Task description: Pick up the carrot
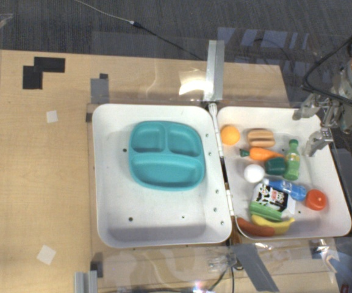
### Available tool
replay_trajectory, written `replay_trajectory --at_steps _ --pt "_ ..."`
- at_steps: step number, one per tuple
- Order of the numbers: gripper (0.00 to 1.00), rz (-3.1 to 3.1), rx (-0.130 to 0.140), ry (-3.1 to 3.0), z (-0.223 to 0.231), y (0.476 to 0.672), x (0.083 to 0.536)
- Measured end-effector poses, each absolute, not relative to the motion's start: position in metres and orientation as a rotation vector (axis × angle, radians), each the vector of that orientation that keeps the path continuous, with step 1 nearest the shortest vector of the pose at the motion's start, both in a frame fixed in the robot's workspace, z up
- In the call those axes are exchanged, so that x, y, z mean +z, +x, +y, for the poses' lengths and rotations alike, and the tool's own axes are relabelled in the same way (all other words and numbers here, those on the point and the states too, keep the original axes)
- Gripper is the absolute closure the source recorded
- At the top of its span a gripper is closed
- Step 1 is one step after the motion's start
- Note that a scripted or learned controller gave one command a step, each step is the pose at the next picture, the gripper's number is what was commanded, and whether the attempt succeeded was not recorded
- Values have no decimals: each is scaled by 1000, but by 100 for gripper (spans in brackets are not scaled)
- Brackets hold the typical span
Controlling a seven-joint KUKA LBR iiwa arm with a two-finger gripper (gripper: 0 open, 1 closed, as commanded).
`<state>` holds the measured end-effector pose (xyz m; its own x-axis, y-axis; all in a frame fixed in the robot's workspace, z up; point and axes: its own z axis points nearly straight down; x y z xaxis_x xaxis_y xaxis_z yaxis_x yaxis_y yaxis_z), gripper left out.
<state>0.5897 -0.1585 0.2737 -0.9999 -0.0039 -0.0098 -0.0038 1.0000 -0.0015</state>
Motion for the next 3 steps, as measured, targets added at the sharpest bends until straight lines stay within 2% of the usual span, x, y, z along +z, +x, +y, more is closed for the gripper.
replay_trajectory --at_steps 1,2,3 --pt "0 3119 4 -367 -122 655 95" --pt "0 3130 -1 -5 -93 629 89" --pt "100 3118 -3 -16 -92 633 103"
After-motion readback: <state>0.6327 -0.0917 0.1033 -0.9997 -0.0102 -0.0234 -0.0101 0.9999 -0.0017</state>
